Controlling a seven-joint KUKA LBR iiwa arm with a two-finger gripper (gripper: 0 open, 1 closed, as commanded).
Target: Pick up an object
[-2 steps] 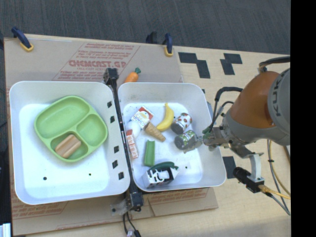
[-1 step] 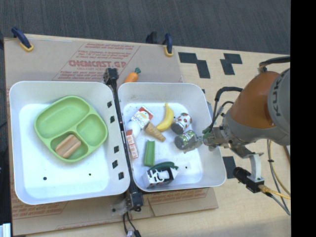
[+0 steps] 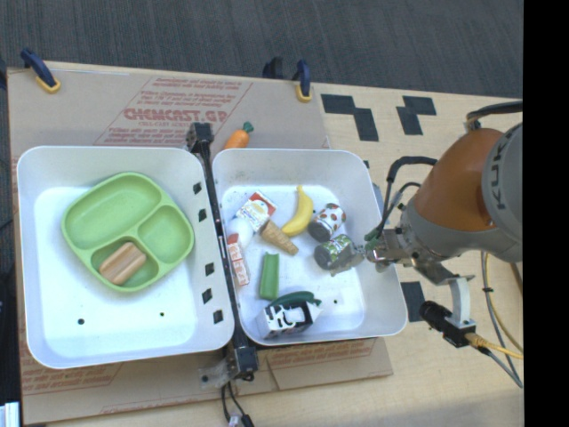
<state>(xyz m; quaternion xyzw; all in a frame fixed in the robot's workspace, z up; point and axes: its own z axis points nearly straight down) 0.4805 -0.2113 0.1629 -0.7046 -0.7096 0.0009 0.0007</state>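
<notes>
We see the grey arm's jaws (image 3: 363,254) low at the right wall of the right shallow white bin (image 3: 293,157), touching a crumpled silver can (image 3: 334,253); we cannot tell whether they grip it. Just beyond the can lie a yellow banana (image 3: 301,212) and a green block (image 3: 268,275), with bare floor beneath.

Two white bins sit side by side on the desk (image 3: 427,390). The left bin (image 3: 53,327) holds a green divided plate (image 3: 129,229) with a hot dog (image 3: 122,261) in its near compartment. The right bin (image 3: 347,172) carries a banana (image 3: 303,212), a small red-and-white carton (image 3: 255,210), an ice-cream cone (image 3: 278,237), a green stick (image 3: 268,275), a black-and-white carton (image 3: 289,314) and a crumpled silvery can (image 3: 335,252). The gripper (image 3: 360,254) reaches over the bin's right wall, right at the can. A toy carrot (image 3: 236,136) lies behind the bins.
</notes>
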